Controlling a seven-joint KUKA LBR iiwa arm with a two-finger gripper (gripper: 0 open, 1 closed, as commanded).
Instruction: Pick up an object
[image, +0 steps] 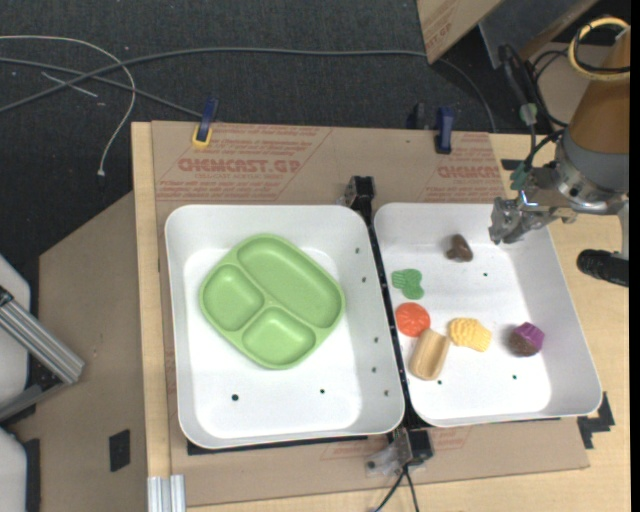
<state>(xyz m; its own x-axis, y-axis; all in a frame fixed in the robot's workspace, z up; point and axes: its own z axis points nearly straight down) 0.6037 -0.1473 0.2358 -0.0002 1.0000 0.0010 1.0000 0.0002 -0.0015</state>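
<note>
R bin (560, 300): toys clustered centre-front | back-left corner free | L bin (190, 300): green tray (271, 300) mid

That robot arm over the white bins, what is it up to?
The arm's gripper hangs over the far corner of the right bin, beside a small brown lump. It holds nothing. An orange ball, a yellow piece and a purple piece lie nearer. The left bin holds a green tray.

Bright, even overhead light; soft shadows, slightly soft focus.
</note>
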